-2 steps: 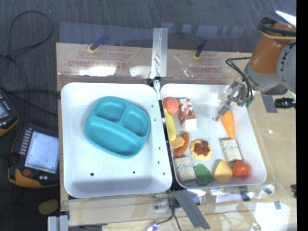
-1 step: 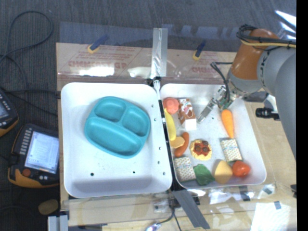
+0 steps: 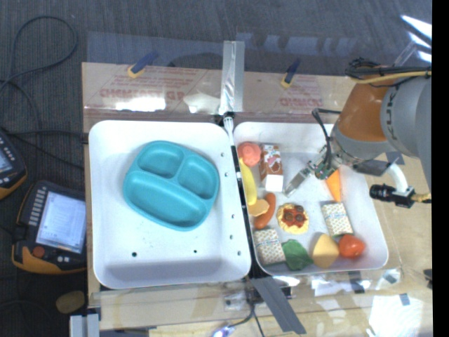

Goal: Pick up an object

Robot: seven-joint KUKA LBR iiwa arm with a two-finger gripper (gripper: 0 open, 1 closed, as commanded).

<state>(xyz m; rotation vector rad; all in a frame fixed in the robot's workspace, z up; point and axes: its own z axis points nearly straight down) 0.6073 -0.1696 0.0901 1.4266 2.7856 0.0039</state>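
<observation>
**Colours on the bench**

We see two white bins (image 3: 98, 209). In the left one lies a turquoise tray (image 3: 172, 183). The right one holds a yellow banana (image 3: 248, 184), an orange carrot (image 3: 334, 184), a red tomato (image 3: 351, 246), a green piece (image 3: 297, 254), a yellow pear-like piece (image 3: 324, 250) and a yellow pizza (image 3: 293, 217) dotted with red. We note the grey arm (image 3: 410, 114) with its orange band (image 3: 363, 112).
</observation>
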